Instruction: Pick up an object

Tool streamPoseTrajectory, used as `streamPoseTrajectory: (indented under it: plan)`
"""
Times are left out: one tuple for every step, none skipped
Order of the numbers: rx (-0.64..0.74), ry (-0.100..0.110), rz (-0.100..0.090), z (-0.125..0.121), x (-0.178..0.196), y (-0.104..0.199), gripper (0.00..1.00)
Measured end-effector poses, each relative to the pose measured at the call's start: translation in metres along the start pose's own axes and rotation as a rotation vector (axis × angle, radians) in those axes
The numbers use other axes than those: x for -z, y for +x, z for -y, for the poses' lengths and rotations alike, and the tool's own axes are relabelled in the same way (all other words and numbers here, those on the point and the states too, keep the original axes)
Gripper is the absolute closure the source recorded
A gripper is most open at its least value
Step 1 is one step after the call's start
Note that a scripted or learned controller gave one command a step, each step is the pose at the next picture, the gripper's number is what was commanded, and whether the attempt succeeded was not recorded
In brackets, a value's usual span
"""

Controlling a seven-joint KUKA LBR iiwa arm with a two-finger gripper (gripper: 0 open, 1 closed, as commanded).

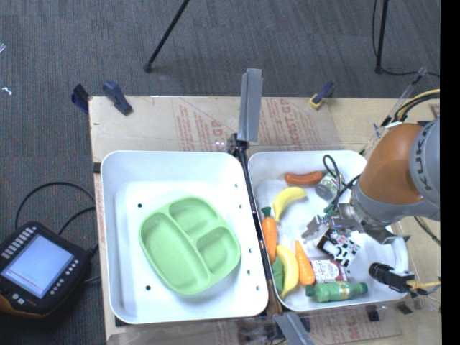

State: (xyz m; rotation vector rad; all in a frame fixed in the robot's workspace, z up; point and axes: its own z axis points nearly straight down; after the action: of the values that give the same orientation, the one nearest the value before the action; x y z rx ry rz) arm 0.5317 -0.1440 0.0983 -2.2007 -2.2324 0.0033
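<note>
The right bin holds a heap of toy food. A red sausage lies near the back, with a yellow banana and a small silver can just in front of it. Along the bin's left side are a carrot, a second banana and another carrot. A green bottle lies at the front, behind it a red-and-white packet and a black-and-white patterned piece. My gripper hangs low over the bin's middle, just above the patterned piece, with nothing seen in its grasp.
The left bin holds a green divided plate. A grey upright post stands behind the wall between the bins. A black cable loop lies at the back of the right bin. A pendant sits on the floor at left.
</note>
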Motion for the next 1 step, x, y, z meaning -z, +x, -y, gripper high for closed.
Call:
streamPoseTrajectory:
  plan:
    - [-0.006, 0.006, -0.003, 0.002, 0.0077, -0.0009, 1.0]
